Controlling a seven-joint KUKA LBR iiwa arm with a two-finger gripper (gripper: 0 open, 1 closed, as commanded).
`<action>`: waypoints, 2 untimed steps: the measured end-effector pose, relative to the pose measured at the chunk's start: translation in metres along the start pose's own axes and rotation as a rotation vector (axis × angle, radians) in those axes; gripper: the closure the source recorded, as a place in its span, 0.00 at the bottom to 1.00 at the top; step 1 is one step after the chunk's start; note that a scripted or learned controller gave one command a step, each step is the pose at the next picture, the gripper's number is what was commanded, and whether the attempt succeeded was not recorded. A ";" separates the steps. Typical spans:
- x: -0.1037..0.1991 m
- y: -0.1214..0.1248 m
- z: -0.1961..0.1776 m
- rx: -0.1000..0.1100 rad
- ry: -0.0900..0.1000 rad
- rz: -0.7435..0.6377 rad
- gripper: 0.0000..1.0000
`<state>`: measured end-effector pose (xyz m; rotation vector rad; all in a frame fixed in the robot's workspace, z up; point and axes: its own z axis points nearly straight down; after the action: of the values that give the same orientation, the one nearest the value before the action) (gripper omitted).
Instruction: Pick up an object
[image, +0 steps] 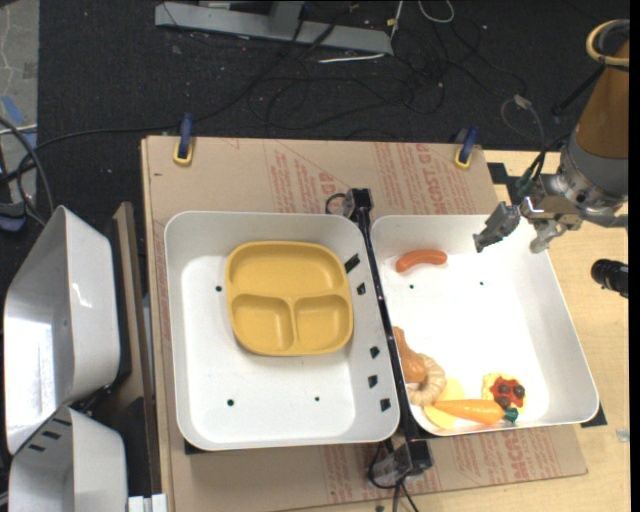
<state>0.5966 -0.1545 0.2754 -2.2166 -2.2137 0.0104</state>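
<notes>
The hand (520, 228) hangs with fingers spread wide and nothing between them, over the right bin's (560, 320) far edge; the toy sausage (421, 260) lies to its left.

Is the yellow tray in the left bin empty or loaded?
Empty. The yellow tray lies flat, right side up, in the left bin; all three compartments show bare yellow plastic.

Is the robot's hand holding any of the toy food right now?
No. The gripper is open above the right bin's top edge with nothing between its fingers. The sausage lies untouched.
</notes>
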 end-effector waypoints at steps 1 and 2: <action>0.000 0.002 -0.006 -0.011 -0.002 -0.002 0.00; -0.009 0.004 0.051 -0.005 -0.001 0.001 0.00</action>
<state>0.5999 -0.1633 0.2240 -2.2206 -2.2161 0.0060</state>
